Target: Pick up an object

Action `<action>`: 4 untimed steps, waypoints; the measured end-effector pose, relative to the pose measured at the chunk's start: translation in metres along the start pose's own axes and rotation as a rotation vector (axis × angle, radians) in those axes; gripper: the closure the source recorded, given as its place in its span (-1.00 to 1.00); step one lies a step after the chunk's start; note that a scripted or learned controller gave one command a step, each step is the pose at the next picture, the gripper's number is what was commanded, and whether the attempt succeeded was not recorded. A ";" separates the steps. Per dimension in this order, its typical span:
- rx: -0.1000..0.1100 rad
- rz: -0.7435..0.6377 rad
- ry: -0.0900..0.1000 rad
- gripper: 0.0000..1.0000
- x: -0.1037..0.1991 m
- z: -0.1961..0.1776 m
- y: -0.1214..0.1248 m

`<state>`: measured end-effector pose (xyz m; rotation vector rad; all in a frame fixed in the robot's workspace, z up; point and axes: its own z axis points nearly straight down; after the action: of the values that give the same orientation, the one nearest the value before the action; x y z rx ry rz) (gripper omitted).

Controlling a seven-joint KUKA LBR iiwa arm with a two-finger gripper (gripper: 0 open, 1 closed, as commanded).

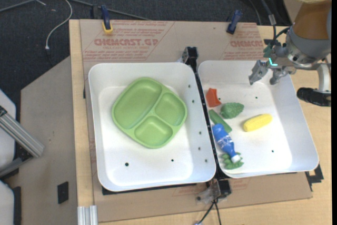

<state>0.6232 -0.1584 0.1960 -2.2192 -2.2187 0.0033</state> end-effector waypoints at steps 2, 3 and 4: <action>0.002 -0.001 0.001 -1.00 0.001 0.041 0.003; 0.003 0.000 0.001 -1.00 -0.005 0.086 0.002; 0.001 0.000 0.000 -1.00 -0.005 0.113 0.002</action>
<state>0.6247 -0.1628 0.0833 -2.2178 -2.2183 0.0042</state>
